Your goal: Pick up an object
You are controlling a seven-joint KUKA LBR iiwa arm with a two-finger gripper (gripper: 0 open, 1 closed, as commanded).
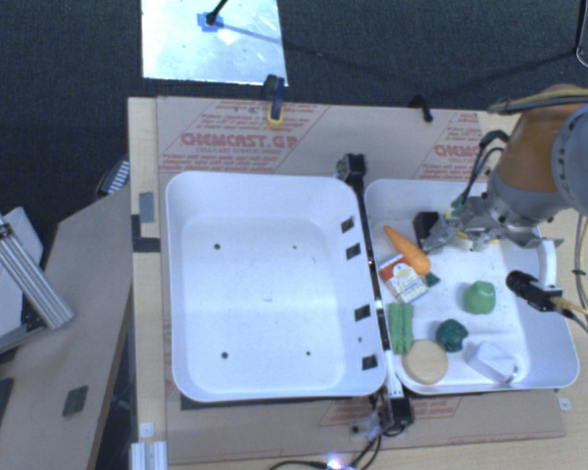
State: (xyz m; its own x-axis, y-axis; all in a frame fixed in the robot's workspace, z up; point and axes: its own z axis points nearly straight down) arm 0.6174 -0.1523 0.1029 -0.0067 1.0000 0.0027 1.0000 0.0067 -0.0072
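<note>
— Right, where's the arm?

— Upper right of the frame, grey with that orange band, reaching in over the right bin. Its gripper sits low over the bin's upper left part, a dark tip pointing toward the middle of the frame.

— Got anything in it?

— Can't tell. The tip is a dark blur from up here, and nothing shows between it that I could name. Whether it's clenched or released, I can't say.

— What's nearest to it?

— The carrot, orange, lying on a slant just below and left of the tip. Close, but I can't tell whether they touch.

— And the rest of the bin?

— Just under the carrot's lower end there's a small printed carton, white with red and green. Below that, a green strip-shaped piece along the bin's left wall. At the bottom, a tan round disc, with a dark teal lump just beside it, up and to the right. A light green block sits near the middle, and a pale grey piece lies toward the lower right corner.

— And the left bin?

— White, sitting beside the other, dark clips along the wall they share.
</note>
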